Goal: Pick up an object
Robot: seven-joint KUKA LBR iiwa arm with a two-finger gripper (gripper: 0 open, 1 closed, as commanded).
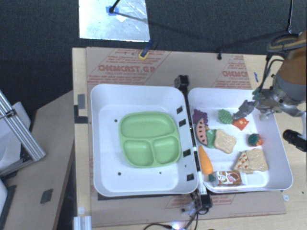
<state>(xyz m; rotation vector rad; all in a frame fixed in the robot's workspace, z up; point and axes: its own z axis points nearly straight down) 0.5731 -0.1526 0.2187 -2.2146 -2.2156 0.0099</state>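
Beside end effector [243, 110], red piece [241, 123], green broccoli [225, 115], toast [224, 141]

Bins [144, 92]: smooth white plastic, slight sheen. Green tray [148, 139]: matt plastic, smooth. Counter [124, 66]: printed brown cardboard, matt. Toy food [224, 141]: moulded plastic look. Sheet [115, 16] beyond counter's far edge: shiny metal or foil. Floor [38, 42]: dark rough carpet.

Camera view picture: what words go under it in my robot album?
Robot gripper hovers over toy food in the right bin, near a red piece; a green tray sits in the left bin.
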